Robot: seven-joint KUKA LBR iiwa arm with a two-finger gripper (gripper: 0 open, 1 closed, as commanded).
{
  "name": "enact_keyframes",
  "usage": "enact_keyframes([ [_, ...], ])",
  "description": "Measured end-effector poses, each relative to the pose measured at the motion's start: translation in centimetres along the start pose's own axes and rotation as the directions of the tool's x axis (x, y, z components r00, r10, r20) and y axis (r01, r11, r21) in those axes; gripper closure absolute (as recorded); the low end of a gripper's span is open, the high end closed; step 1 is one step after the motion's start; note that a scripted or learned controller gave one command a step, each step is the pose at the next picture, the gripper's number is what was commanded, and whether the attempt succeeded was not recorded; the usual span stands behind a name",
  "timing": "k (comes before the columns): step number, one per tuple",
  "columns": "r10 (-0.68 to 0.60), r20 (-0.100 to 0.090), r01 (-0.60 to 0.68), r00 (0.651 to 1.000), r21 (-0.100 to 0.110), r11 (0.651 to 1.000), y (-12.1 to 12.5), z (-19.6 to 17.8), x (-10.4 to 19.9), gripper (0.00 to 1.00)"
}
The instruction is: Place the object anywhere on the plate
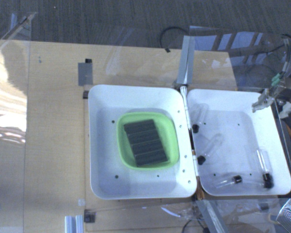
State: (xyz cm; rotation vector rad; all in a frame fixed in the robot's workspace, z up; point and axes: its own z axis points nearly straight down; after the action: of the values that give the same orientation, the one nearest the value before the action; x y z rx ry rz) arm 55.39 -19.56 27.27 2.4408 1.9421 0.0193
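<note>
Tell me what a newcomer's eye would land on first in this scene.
The bright green plate in the middle of the left bin stands out first, with a dark ridged block lying on it. Next come the clear tubes with black caps scattered over the right bin, mostly toward its near edge.

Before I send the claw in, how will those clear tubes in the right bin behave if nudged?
The tubes look round and smooth, so they would likely roll across the flat bin floor. Being clear and thin, probably light, and possibly slippery to pinch. The dark caps may make them curve as they roll.
</note>
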Motion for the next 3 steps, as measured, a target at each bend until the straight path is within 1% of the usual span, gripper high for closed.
enact_keyframes([
  [1,0.034,-0.004,-0.034,0.999,0.022,0.999,-2.8,1.9,5.4,0.0],
  [2,-0.066,-0.004,0.066,0.998,0.014,0.998,-3.6,-5.4,-0.5,0.0],
  [3,-0.032,-0.004,0.032,0.999,0.019,0.999,-5.9,-3.3,0.1,0.0],
])
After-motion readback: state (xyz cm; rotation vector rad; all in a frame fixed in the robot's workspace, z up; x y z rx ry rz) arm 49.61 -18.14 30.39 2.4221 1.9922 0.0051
